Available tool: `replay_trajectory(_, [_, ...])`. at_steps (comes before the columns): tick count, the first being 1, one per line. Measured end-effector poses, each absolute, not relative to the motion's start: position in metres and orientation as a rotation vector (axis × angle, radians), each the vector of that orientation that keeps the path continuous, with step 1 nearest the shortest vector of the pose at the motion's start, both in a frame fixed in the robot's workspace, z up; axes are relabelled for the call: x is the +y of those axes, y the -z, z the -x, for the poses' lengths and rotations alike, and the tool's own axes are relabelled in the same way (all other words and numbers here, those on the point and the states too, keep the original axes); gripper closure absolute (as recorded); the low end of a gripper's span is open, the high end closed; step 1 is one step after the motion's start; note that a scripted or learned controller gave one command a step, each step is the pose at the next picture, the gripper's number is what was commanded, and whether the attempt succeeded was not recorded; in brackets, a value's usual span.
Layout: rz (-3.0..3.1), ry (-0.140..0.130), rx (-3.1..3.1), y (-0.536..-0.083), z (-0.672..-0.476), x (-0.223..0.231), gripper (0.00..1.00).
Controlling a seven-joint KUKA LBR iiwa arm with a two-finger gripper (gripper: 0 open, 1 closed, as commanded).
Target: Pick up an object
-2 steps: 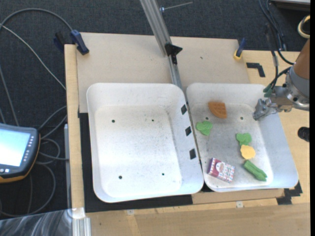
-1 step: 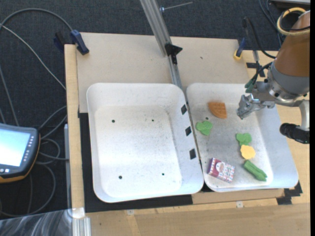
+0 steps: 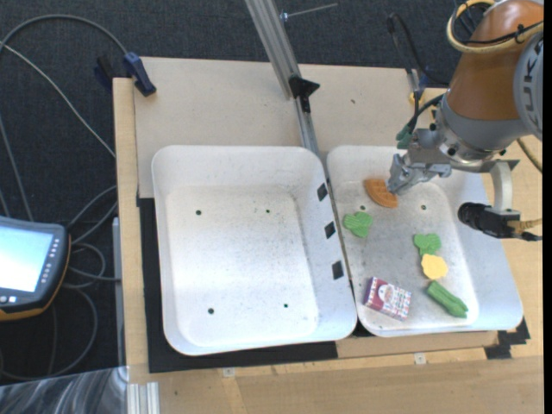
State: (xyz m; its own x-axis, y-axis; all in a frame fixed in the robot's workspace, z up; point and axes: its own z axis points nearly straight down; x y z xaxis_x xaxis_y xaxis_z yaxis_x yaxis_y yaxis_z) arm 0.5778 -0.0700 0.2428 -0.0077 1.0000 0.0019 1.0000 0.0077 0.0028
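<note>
My gripper (image 3: pixel 402 182) hangs low over the far part of the right bin (image 3: pixel 483 240), its tip right at an orange flat piece (image 3: pixel 380 193). Whether it touches that piece I cannot tell. Further toward the front of the same bin lie a green leaf-shaped piece (image 3: pixel 358 223), another green piece (image 3: pixel 426 242), a yellow piece (image 3: pixel 434 267), a long green piece (image 3: pixel 447 299) and a small red and white packet (image 3: pixel 386 297).
The left bin (image 3: pixel 172 231) sits beside the right one. A metal pole (image 3: pixel 276 46) slants up from the divide between the bins. A blue clamp (image 3: pixel 138 72) sits at the bench's far left corner. A black camera part (image 3: pixel 483 218) juts from the arm over the right bin.
</note>
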Motion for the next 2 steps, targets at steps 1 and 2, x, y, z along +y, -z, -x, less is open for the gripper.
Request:
replay_trajectory(1, [-2.213,-0.004,2.231,-0.236,-0.595,-0.011,1.0])
replay_trajectory(2, [-2.216,0.0,2.232,-0.227,-0.597,0.046,1.0])
